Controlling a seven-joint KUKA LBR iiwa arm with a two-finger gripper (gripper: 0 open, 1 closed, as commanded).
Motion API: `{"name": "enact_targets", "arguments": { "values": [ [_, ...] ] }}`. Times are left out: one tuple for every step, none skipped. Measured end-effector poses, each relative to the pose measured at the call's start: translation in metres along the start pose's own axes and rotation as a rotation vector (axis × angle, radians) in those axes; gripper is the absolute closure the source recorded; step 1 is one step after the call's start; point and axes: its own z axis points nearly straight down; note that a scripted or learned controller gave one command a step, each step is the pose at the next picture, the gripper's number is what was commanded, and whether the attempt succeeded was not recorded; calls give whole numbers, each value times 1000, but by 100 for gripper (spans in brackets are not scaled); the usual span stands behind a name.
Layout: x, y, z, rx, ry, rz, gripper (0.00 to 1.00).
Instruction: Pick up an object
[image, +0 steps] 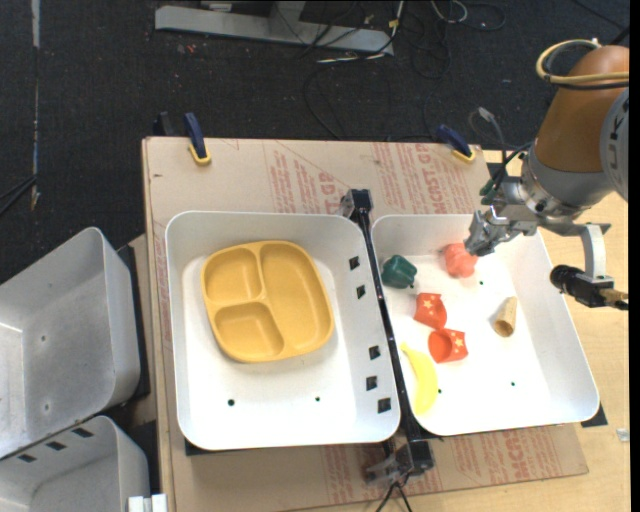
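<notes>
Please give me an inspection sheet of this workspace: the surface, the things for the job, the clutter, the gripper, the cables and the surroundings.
Surface: cardboard-covered bench with left bin and right bin.
Job's things: in the right bin, pink piece, green piece, two red pieces, banana, cone.
Clutter: yellow divided plate in the left bin.
Gripper: gripper beside the pink piece; grip unclear.
Cables: cables on the floor behind.
Surroundings: dark floor; white tubs at left.

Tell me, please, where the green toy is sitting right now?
The green toy lies in the right bin, near its upper left corner beside the divider between bins, left of the pink object and above the red pieces.
</notes>
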Motion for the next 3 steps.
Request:
{"name": "enact_targets", "arguments": {
  "values": [
    [0, 1, -34, 2, 0, 0, 100],
    [43, -27, -33, 8, 3, -3, 100],
    [95, -41, -17, 10, 3, -3, 100]
  ]
}}
